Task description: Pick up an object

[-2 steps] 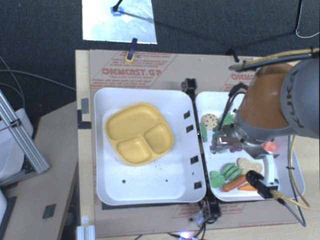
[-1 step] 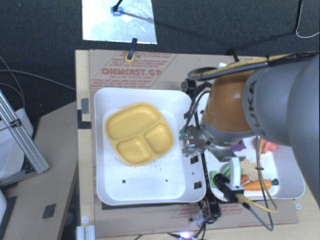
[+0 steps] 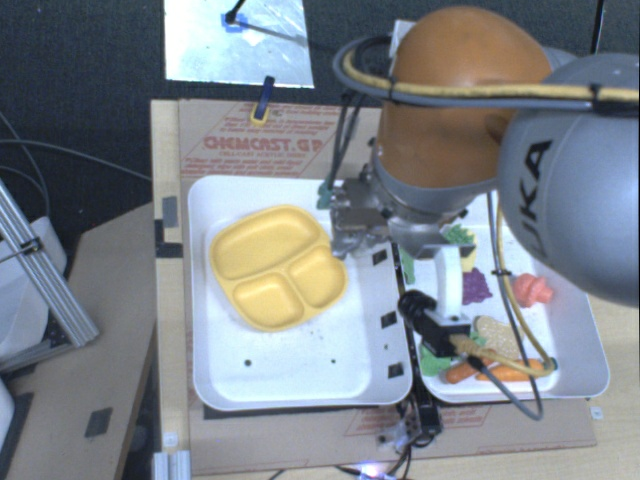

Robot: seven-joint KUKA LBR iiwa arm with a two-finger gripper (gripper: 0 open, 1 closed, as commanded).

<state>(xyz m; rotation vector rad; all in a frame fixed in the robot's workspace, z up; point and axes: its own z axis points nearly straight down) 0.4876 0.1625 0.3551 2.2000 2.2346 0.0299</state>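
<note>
A yellow three-compartment tray (image 3: 275, 265) lies in the left bin (image 3: 300, 373), towards its back. The right bin (image 3: 585, 353) holds several toy foods: a purple grape bunch (image 3: 477, 287), a pink piece (image 3: 531, 289), a green piece (image 3: 458, 235), a tan speckled slice (image 3: 497, 334) and an orange carrot (image 3: 500, 372). My gripper (image 3: 355, 226) hangs under the big orange-banded wrist, above the strip between the two bins and just right of the yellow tray's edge. The arm hides much of the right bin's back half.
Both bins rest on a brown cardboard sheet (image 3: 260, 143). A shiny foil square (image 3: 237, 28) and a small blue-and-yellow object (image 3: 263, 103) lie behind the bins. A metal frame (image 3: 45, 288) stands at the far left.
</note>
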